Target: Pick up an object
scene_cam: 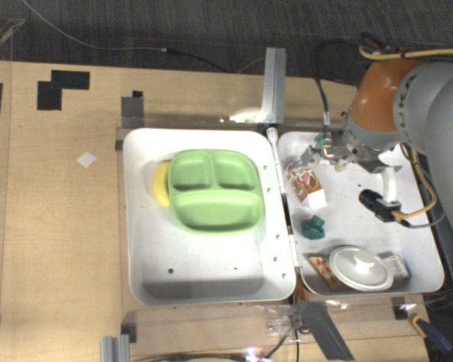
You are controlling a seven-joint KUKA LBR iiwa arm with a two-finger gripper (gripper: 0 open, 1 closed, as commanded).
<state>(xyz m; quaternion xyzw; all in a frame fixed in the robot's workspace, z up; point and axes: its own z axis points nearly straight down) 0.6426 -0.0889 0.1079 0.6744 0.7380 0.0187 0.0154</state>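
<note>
Camera view: a pale wooden bench is seen from above, and a strip of dark carpet is crossed by a thin cable along the far side. All places are given from the small carton, a red, brown and white pack that is lying in the right bin close to that bin's left wall. Black tape patches are stuck to the bench far up and left of the carton. An upright metal post is fixed above the carton and slightly left, at the head of the seam between the bins.

The left bin is set just left of the carton, across the two touching walls. A green divided plate is laid in it, level with the carton, and a yellow piece is tucked under the plate's far left edge.

A teal lump is found just below the carton, apart from it. Further down and right a white bowl is placed over part of a brown packet, and a small box is touching the bowl's right side.

The gripper is held just up and right of the carton, near it, over the bin's upper part. Whether it is set wide or narrow cannot be told. The grey arm and its orange band are seen up and right of the carton, and the bin's upper right corner is covered by them.
</note>
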